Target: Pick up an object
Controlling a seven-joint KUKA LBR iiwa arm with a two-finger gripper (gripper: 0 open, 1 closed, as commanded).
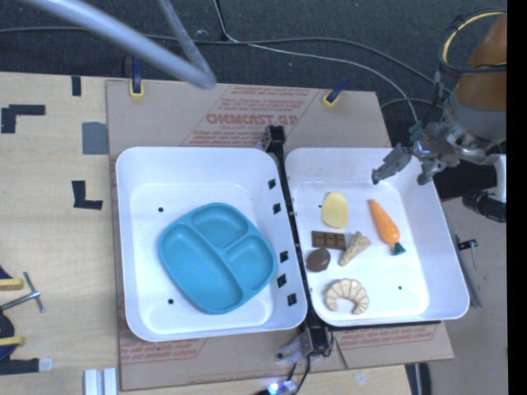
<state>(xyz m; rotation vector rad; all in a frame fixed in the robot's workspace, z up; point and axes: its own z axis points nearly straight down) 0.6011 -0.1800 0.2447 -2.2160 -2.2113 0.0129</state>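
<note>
Tool [409,168] hovering over the top right corner of the right bin [428,299], fingers spread apart, one angled left and one down-right, nothing between them. Grey arm [476,97] with the orange band reaching in from the right edge behind it.

Just below the tool, inside the right bin: orange carrot [384,221] lying at a slant with its green tip toward the lower right. Left of that, a pale yellow potato-looking thing [334,210]. Under it a brown chocolate bar [328,239], with a tan wedge-shaped piece [354,248] touching or nearly touching its right end. Small brown round thing [318,259] right below the chocolate. Croissant [347,295] nearest the front, a bit apart from the rest.

Over in the left bin [136,220]: just a blue divided plate [216,256], sitting tilted in the middle.

Both bins side by side on a cardboard sheet [247,113] on the wooden bench [49,220]. Black cables [329,52] running along the back.
</note>
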